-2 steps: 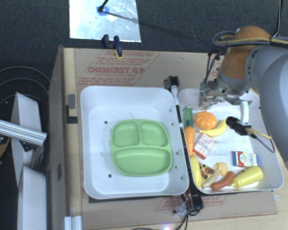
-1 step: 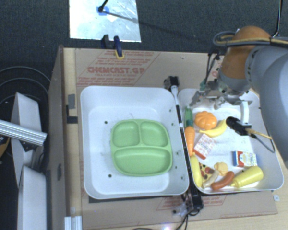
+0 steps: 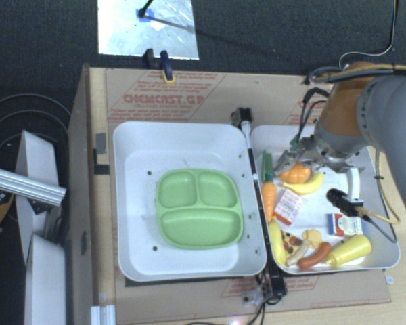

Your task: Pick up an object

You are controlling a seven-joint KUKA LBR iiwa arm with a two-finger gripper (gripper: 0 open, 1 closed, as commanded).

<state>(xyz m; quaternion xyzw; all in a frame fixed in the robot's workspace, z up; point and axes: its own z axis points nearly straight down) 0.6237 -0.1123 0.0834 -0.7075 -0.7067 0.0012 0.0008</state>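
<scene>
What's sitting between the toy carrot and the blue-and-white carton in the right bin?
In the camera view, a small red-and-white packet lies between the toy carrot and the blue-and-white carton, close beside the carrot; bare bin floor follows toward the carton.

An orange toy fruit lies in the right bin's far left part, touching a yellow banana curved along its near side

Readable text: red print "CHEMCAST GP" on the brown protective sheet covering the bench top, far side, just beyond the left bin. Further red print on the same sheet near the far-right corner and along the near edge, too small to read. Small packets in the right bin: printing illegible.
</scene>
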